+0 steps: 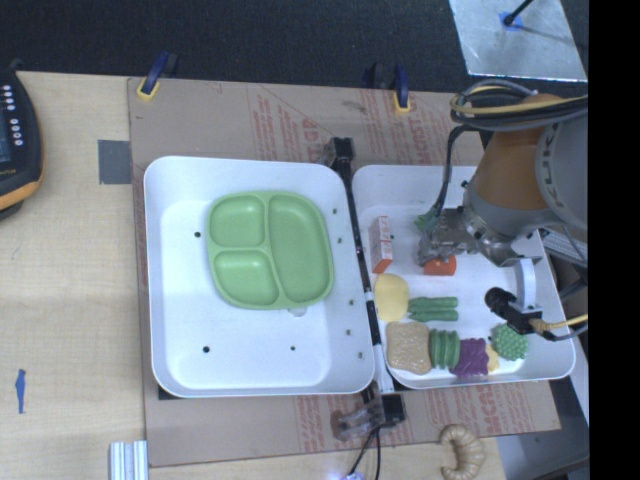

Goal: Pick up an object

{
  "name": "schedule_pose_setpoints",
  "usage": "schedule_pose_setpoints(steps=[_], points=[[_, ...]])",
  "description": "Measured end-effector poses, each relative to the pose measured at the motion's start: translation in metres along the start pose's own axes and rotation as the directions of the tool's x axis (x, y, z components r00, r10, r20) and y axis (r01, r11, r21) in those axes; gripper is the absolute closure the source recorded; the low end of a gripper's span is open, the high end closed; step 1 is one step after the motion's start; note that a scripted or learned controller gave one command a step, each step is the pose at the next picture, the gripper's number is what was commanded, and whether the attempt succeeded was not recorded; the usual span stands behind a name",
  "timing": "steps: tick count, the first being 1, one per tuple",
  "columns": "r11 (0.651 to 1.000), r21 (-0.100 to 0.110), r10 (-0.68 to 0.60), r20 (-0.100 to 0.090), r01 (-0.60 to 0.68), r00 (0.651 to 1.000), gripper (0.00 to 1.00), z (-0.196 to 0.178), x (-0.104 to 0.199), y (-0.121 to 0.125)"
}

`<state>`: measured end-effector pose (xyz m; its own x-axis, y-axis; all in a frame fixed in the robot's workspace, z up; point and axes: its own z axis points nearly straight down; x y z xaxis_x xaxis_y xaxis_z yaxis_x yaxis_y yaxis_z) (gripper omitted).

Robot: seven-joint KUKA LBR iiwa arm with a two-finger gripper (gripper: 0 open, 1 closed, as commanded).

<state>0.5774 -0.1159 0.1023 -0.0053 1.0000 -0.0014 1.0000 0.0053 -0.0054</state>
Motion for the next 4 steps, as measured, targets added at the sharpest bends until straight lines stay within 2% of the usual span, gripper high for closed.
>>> schedule_pose_setpoints(steps=[1, 2, 3, 4], points=[[1.000, -0.008, -0.006, -0.004, 0.006, 1.000, 1.00, -0.095, 0.084, -0.018], [1.000, -0.004, -0.004, 0.000, 0.004, 1.000, 1.00, -0.101, 0.125, -0.013], [1.000, -0.001, 0.006, -0.001, -0.006, 1.000, 1.00, -0.107, 0.083, -0.021], [1.000, -0.005, -0.004, -0.002, 0.004, 1.000, 1.00, -0.124, 0.140, -0.021]])
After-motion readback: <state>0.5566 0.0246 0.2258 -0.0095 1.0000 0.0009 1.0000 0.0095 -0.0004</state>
